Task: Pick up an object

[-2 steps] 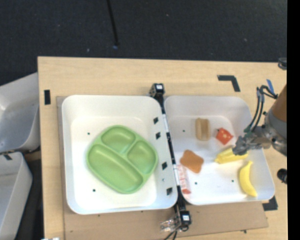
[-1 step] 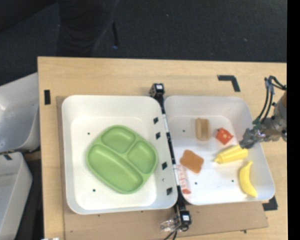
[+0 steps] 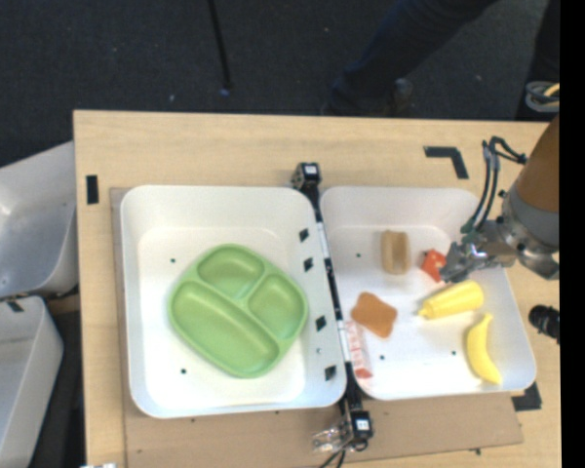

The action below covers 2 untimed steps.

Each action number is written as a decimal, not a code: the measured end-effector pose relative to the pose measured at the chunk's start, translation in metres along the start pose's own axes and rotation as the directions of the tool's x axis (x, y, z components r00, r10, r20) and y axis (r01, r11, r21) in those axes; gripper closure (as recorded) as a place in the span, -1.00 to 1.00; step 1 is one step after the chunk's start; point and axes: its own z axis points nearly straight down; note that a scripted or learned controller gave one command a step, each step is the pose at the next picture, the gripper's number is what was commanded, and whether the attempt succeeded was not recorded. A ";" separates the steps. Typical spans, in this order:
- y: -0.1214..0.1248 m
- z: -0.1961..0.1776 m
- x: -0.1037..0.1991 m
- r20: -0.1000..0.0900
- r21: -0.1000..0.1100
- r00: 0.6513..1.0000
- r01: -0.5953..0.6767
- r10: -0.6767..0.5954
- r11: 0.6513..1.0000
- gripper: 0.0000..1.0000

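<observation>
The right bin (image 3: 409, 203) holds a tan bread-like block (image 3: 395, 251), a small red piece (image 3: 432, 264), a yellow squeeze bottle (image 3: 451, 299) lying on its side, an orange-brown toast slice (image 3: 373, 313) and a banana (image 3: 482, 350). My gripper (image 3: 465, 257) reaches in from the right edge and hovers just above the yellow bottle, beside the red piece. Nothing shows between its fingers.
The left bin (image 3: 146, 378) carries a green divided plate (image 3: 238, 309). A black-clipped divider (image 3: 322, 281) separates the bins. A red-and-white wrapper (image 3: 357, 351) lies at the right bin's left wall. Cables (image 3: 489, 178) hang from the arm's wrist.
</observation>
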 end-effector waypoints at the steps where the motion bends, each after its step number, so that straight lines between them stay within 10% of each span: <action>1: 0.022 0.007 0.047 0.001 0.001 1.000 0.000 0.000 1.000 1.00; 2: 0.047 0.003 0.106 -0.002 0.000 1.000 0.002 -0.002 1.000 1.00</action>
